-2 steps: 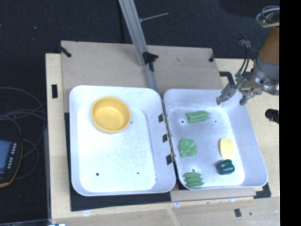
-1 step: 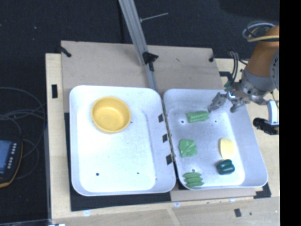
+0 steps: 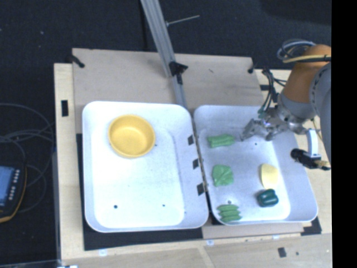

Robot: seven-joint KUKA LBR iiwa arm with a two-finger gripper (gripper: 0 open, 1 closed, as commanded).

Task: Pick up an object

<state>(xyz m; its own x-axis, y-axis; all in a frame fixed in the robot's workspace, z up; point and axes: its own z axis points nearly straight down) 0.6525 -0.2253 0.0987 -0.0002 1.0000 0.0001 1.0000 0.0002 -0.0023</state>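
My gripper (image 3: pixel 252 130) hangs over the upper part of the right bin (image 3: pixel 290 208), its fingers spread open with nothing between them. A green oblong piece (image 3: pixel 221 141) lies just to its left in that bin. Lower down lie a green leaf-shaped piece (image 3: pixel 223 175), a ridged green piece (image 3: pixel 228 211), a pale yellow piece (image 3: pixel 269 176) and a dark green block (image 3: pixel 267 197). A yellow bowl (image 3: pixel 131 135) sits in the upper left of the left bin (image 3: pixel 139 205).
A slanted metal rail (image 3: pixel 162 35) runs down from the top to the gap between the bins. Clips (image 3: pixel 195 163) line the divide between both bins. A handheld pendant (image 3: pixel 10 188) lies off the bench at far left.
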